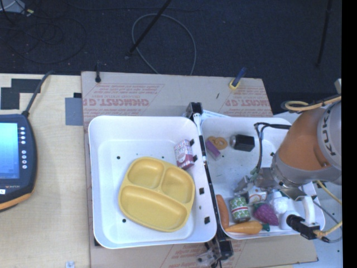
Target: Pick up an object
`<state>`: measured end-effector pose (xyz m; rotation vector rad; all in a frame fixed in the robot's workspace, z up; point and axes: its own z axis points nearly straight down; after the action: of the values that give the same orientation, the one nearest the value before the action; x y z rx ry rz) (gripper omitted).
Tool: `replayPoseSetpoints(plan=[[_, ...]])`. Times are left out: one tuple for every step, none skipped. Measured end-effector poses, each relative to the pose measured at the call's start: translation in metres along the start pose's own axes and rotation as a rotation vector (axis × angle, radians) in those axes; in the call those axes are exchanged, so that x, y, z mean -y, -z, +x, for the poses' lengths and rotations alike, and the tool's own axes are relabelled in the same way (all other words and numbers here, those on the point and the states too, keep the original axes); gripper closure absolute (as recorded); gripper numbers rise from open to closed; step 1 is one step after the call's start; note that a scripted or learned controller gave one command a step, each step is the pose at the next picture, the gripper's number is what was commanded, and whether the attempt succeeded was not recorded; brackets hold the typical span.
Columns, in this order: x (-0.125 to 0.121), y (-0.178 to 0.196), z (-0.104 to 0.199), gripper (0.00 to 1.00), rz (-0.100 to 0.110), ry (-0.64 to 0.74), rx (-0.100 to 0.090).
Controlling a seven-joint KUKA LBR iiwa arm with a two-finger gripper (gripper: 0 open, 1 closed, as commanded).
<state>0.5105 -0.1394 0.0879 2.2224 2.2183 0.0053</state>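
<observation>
My gripper [252,184] reaches down into the right bin [223,128] from the right, below the orange wrist band. Its metal fingers hover just above a green-labelled can [240,208] and a purple grape-like toy [266,213]. An orange carrot [244,228] and an orange sausage-shaped piece [222,210] lie at the bin's near edge. A tan ring [219,143], a purple piece [212,148] and a black block [243,142] rest toward the far side. The fingers are too cluttered to read.
The left bin [106,149] holds a yellow divided plate [157,193] and a small pink-and-white can [183,152] by the divider. A tablet [14,158] lies on the bench at far left. Cables hang around the arm on the right.
</observation>
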Motion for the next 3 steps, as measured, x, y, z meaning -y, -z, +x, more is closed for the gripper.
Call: replayPoseSetpoints(plan=[[0.000,0.007,-0.001,1.00,0.006,-0.003,-0.003],[-0.072,0.060,0.059,1.00,0.001,0.009,-0.001],[-0.065,0.126,0.120,1.00,0.004,0.007,-0.001]])
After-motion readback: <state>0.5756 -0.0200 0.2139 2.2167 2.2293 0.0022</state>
